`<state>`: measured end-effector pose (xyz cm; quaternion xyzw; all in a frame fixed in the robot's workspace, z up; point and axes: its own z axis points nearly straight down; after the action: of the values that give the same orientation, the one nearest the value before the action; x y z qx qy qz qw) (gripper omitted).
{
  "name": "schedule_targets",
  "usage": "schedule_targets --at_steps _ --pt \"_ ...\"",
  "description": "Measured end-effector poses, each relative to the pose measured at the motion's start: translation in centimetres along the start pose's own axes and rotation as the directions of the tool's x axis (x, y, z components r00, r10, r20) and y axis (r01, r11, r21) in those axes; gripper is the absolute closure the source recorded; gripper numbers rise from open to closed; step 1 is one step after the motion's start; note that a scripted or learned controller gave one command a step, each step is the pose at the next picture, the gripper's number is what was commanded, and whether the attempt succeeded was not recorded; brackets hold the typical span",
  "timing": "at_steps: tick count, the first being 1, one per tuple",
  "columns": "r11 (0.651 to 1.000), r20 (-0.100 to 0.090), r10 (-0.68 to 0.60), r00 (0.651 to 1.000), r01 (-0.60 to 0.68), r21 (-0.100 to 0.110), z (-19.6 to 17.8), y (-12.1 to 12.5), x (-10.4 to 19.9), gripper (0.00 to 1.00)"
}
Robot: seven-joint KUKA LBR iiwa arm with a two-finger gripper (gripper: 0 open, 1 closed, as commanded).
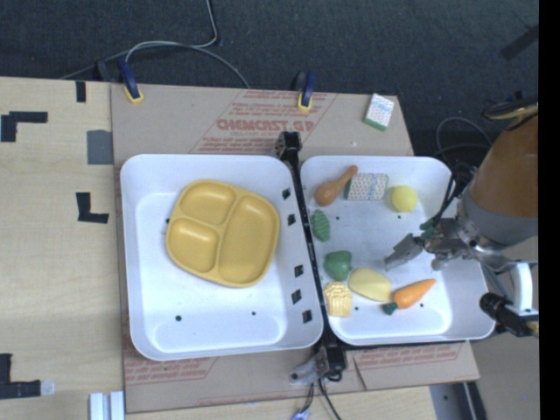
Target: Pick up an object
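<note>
The gripper (pixel 401 254) hangs low in the right bin (pixel 437 322), its dark fingers apparently parted and grasping nothing. The nearest candidates sit just below it: a toy carrot (pixel 412 294) touching a pale yellow lemon-like piece (pixel 370 283), with a green pepper (pixel 338 263) to their left. For a clean pick, the carrot looks best (its orange end points away from the lemon piece); straddling it across its narrow width, clear of that neighbour, should avoid a double grab. The yellow divided plate (pixel 222 232) fills the left bin (pixel 149 322).
</note>
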<state>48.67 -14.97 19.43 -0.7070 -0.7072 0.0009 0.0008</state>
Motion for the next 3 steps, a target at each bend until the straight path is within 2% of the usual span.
schedule_targets --at_steps 1,2,3 --pt "1.000 0.012 0.007 1.000 -0.007 -0.008 10.4 3.1 3.3 0.00" --pt "1.000 0.004 0.001 1.000 -0.001 -0.010 10.8 0.4 5.3 0.00" --pt "1.000 -0.002 -0.001 1.000 0.001 -0.007 9.8 0.4 5.6 1.00"
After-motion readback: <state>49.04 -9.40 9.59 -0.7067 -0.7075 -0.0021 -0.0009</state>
